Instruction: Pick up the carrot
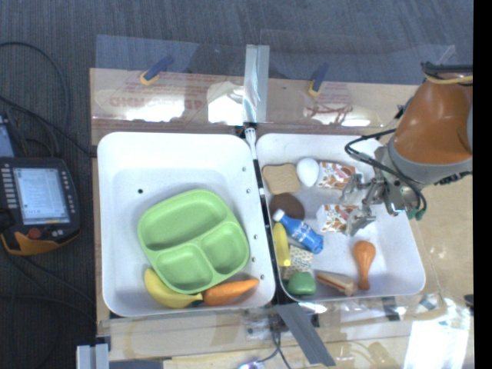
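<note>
carrot (231, 290) lying in left bin (115, 175) beside green plate (194, 241); gripper (361, 202) over right bin (407, 260), fingers spread, holding nothing.

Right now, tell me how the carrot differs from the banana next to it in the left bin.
The carrot is orange and tapers toward a point on its right; the banana is yellow and curved. The carrot lies in full view by the bin's front wall, while the banana is partly tucked under the green divided plate. Both lie flat in the left bin, touching at their near ends.
</note>
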{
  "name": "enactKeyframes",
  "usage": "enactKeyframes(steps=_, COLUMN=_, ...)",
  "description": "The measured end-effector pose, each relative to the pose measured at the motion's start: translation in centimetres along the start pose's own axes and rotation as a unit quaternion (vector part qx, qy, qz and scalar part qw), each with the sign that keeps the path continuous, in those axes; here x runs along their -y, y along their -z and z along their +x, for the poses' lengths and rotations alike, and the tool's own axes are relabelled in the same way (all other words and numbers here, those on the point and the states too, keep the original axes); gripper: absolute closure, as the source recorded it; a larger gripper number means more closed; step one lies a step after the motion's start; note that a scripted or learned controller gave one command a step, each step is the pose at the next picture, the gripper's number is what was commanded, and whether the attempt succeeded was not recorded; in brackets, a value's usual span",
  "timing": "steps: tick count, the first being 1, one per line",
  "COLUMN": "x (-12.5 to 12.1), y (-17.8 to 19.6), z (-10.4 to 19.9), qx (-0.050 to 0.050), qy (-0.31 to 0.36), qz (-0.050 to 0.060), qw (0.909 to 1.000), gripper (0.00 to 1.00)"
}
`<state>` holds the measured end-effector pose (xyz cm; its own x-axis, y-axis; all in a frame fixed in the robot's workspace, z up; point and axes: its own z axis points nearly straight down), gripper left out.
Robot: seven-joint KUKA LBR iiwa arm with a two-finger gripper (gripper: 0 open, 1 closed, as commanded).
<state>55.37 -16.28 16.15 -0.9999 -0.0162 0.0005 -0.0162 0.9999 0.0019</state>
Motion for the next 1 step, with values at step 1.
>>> enactKeyframes(steps=1, x=3.68, y=13.2, z=5.89, qx=0.007, qy=0.01, qz=0.004, qw=0.9999, gripper=1.0)
